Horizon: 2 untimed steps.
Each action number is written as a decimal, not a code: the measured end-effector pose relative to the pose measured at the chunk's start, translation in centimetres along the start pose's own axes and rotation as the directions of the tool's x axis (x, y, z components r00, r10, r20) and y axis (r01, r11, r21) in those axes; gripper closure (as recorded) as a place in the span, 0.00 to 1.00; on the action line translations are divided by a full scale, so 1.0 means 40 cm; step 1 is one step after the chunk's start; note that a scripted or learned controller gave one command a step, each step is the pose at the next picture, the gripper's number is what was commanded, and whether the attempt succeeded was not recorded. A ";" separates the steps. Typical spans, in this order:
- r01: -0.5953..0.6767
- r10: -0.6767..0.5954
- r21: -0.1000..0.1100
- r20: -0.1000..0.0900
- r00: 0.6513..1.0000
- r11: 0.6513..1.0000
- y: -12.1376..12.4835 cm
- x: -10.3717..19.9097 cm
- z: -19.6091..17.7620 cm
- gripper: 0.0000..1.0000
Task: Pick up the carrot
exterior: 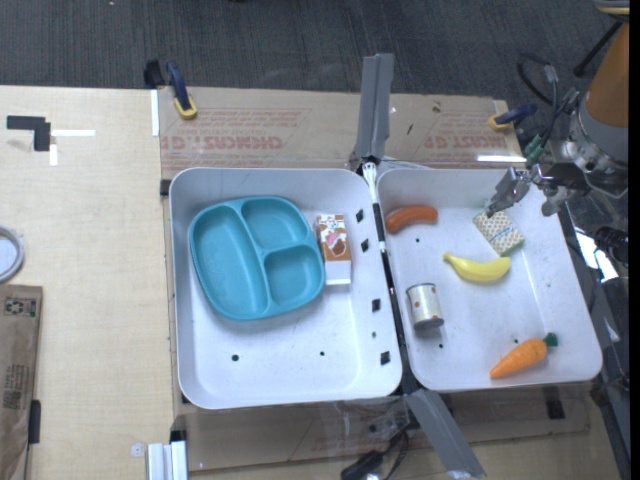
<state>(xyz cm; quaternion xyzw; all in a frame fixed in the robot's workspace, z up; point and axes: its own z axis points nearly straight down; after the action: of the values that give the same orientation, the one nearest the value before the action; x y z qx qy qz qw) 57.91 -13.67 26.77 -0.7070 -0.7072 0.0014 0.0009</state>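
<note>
Camera view | carrot long axis slants, green top up-right | end effector state: cannot tell

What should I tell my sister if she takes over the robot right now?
Gripper: up at the far right of the right bin, above the checkered sponge, nothing seen between its fingers.
Carrot: lying at the near right corner of the right bin, untouched, well away from the gripper.
Also in that bin: banana, small can, sausage.
Done: nothing yet.
Left: move to the carrot, grasp it, lift.
</note>
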 end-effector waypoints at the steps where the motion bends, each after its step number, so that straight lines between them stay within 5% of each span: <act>1: 0.265 -0.265 -0.001 0.000 0.964 0.964 0.017 -0.022 0.090 0.00; 2: 0.359 -0.359 -0.002 0.000 0.933 0.933 -0.146 -0.215 0.129 0.00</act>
<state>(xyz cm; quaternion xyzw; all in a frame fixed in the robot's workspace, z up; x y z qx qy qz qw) 52.05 -22.26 21.65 -0.5660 -0.8244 0.0007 0.0005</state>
